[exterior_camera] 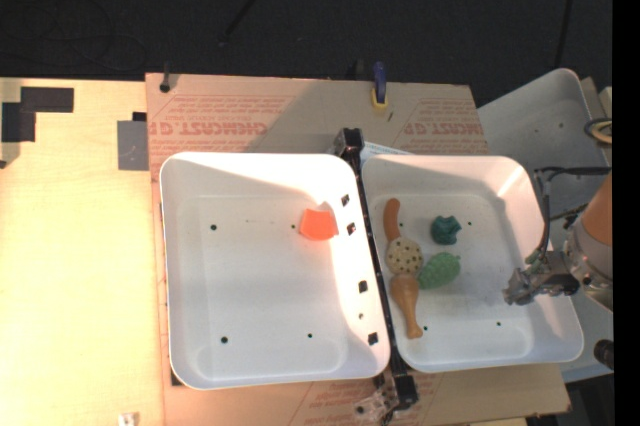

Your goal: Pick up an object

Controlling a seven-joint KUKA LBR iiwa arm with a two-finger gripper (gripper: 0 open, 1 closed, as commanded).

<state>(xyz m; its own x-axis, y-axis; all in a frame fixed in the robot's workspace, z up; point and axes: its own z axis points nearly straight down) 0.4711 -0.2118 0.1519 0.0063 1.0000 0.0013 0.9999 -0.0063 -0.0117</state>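
An orange wedge-shaped object [319, 225] lies in the left bin [200, 354], near its right wall. In the right bin [540, 344] several objects sit close to the left wall: a slim orange-brown piece [391, 216], a round speckled tan piece [404, 256], a tan drumstick-shaped piece [407, 302], a teal lump [446, 230] and a green lump [440, 270]. My gripper [524, 290] hangs low at the right side of the right bin, well to the right of the green lump, with nothing visible between its fingers.
The two white bins stand side by side on a cardboard sheet [300, 119], joined by a black divider with clips [365, 244]. A pale wooden bench top [70, 264] stretches to the left. A blue-and-yellow clamp [379, 86] holds the cardboard's far edge.
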